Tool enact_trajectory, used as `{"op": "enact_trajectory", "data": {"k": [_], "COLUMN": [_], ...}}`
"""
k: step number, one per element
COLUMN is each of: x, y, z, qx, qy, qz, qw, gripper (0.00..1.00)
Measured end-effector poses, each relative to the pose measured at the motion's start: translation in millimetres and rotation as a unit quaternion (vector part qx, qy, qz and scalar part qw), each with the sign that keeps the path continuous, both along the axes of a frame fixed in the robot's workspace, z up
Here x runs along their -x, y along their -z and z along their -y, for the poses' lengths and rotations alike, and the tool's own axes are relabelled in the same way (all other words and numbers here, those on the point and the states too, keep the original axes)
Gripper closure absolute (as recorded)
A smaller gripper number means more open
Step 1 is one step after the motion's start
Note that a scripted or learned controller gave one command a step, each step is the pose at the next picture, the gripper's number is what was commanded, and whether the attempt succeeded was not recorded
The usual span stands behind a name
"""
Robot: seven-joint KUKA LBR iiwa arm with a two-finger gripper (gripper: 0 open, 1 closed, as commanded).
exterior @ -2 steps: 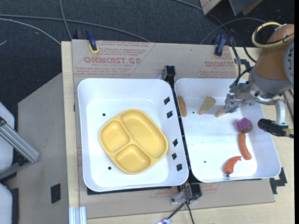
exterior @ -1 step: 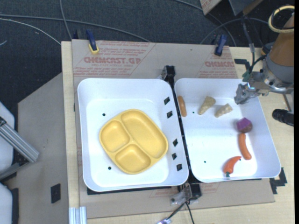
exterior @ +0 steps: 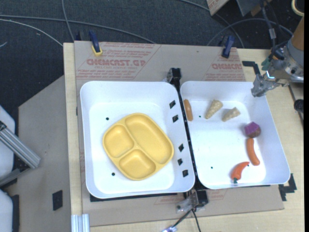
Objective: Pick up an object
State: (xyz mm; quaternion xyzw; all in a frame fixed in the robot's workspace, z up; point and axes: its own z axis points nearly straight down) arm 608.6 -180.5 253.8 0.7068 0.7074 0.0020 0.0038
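Gripper position: the gripper (exterior: 259,88) is hanging over the far right corner of the right bin (exterior: 212,170), above the rim, well apart from every item.
Jaw state: it is not showing clearly whether the jaws are spread or closed; nothing is lying between them.
Candidate objects: six small toy foods are lying in the right bin. A purple piece (exterior: 252,129) is sitting near the right wall, with a red-orange sausage (exterior: 253,151) just beside it toward the near side and a red chili (exterior: 240,170) nearer still. Two tan pieces (exterior: 213,108) (exterior: 231,113) are resting side by side near the far wall, and a thin orange stick (exterior: 188,109) is lying along the left wall.
Other contents: a yellow divided plate (exterior: 138,145) is occupying the left bin (exterior: 94,129).
Handling estimate: the items are appearing light, probably smooth plastic or rubber, so likely slippery; the rounded shapes are likely to roll.
Grasp advice: the sausage is offering the best hold, across its narrow middle, with free floor on both sides. The stick is sitting too close to the wall.
Task stage: approach is pending; no object is being held.
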Motion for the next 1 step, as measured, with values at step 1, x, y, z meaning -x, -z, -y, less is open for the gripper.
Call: {"op": "enact_trajectory", "data": {"k": [1], "x": [3.9], "y": [10.4], "z": [-61.5], "qx": [-0.0033], "qy": [-0.003], "qz": [-0.005], "qw": [1.0000], "gripper": [1.00]}}
